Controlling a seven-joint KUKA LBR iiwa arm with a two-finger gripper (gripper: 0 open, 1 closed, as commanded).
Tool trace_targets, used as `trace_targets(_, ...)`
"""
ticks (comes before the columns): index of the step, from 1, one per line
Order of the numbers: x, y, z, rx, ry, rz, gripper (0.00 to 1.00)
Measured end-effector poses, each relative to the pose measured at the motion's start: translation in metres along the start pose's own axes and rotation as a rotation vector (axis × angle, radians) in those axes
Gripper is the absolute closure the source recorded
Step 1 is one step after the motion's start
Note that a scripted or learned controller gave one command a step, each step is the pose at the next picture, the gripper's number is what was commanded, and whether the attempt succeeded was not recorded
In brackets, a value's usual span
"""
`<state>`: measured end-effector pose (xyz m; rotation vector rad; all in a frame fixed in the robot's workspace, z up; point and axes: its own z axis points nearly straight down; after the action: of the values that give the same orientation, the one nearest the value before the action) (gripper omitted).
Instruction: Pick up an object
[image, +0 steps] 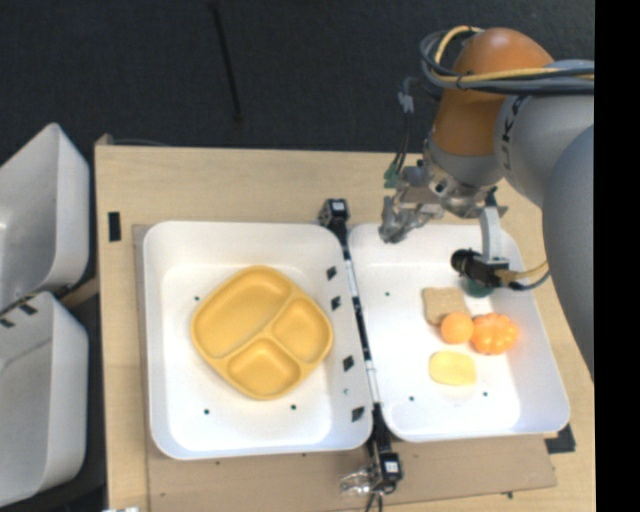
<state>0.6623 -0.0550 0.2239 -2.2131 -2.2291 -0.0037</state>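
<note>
1. Hand (400, 222): you see it at the far edge of the right bin (400, 390), hanging from the grey arm with its orange band; nothing sits between its fingers, and you cannot tell whether they are spread or closed.
2. Candidate objects, all in the right bin's right half, well apart from the hand: a tan block (443, 302), a small orange ball (457, 327) touching it, a lobed orange piece (494, 334) just beside the ball, and a pale yellow piece (453, 369) nearer you.
3. Left bin (160, 420): holds a yellow divided tray (262, 331), flat and wide, probably a poor fit for two fingers except at its rim.
4. Handling, as a judgement: the small pieces look like light, stiff plastic play food, smooth and likely slippery; the ball may roll out of a pinch.
5. Where to take hold: the yellow piece lies apart from the cluster, so you would grip it across its narrower width; the tan block offers flat sides but is crowded by the ball
</note>
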Motion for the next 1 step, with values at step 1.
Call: trace_targets(1,0.0547,-0.0045,0.0065,0.003,-0.001,0.001,1.00)
